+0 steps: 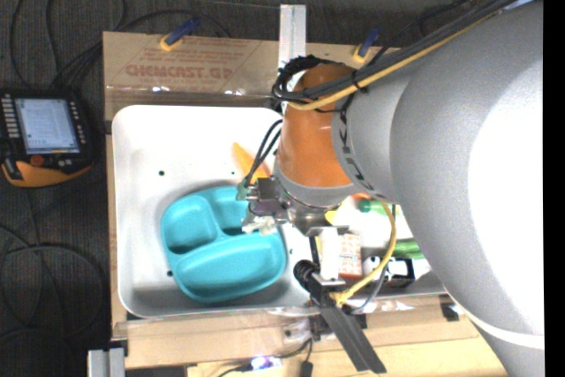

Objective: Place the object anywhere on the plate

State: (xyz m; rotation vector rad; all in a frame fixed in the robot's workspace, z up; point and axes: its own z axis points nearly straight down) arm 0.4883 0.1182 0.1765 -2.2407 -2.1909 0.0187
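Grey arm's two-finger claw [261, 212] hung over the right rim of the turquoise divided plastic plate [221, 247] in the left shallow white bin [141, 190], claw state could not be told, orange carrot-shaped object [242, 157] lay just behind the claw, off the plate.

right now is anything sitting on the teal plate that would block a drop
Nothing visible lies on the showing part of the teal plate in the left bin; both of its compartments look bare. The arm's wrist covers the plate's right edge, so that part is hidden. An orange item lies just above the plate.
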